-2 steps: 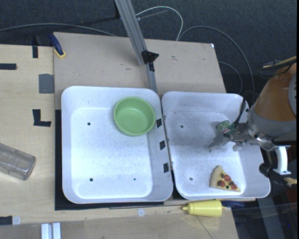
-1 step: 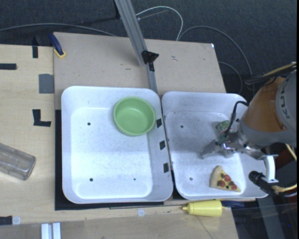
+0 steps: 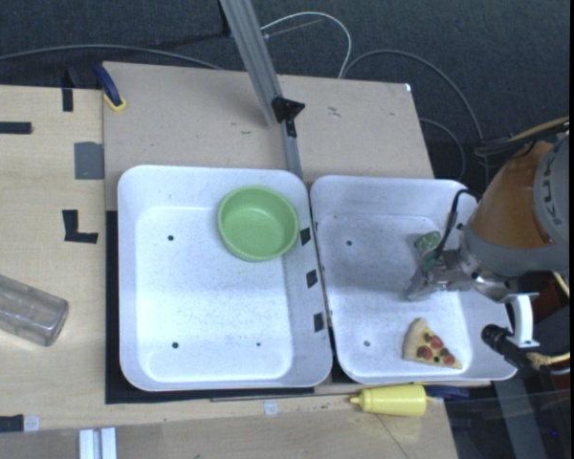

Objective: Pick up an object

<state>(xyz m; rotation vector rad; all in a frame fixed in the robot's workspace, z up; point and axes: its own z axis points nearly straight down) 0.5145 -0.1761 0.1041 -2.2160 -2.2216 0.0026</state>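
We see the end effector point(image 3: 427, 283) down inside the right bin point(image 3: 364, 352), near its right wall, with the grey arm point(image 3: 517, 228) and its orange band reaching in from the right; whether it is apart or together we cannot tell, since the metal tip is small and blurred against the bin floor; it seems to rest on or just above the floor, and we cannot make out anything gripped in it; just above it, close to or touching it, lies a small green object point(image 3: 427, 245), partly hidden by a dark cable, and we cannot tell what that object is; in the same bin, toward the near right corner, lies a toy pizza slice point(image 3: 430, 344), flat and apart from the end effector; the left bin point(image 3: 172, 352) holds a green bowl point(image 3: 258, 223), upright in its far right corner, close to the wall shared with the right bin; on the counter point(image 3: 191, 113), just in front of the right bin, a yellow bottle point(image 3: 394, 401) lies on its side; well to the left of the bins a clear plastic container point(image 3: 19, 306) lies on its side.
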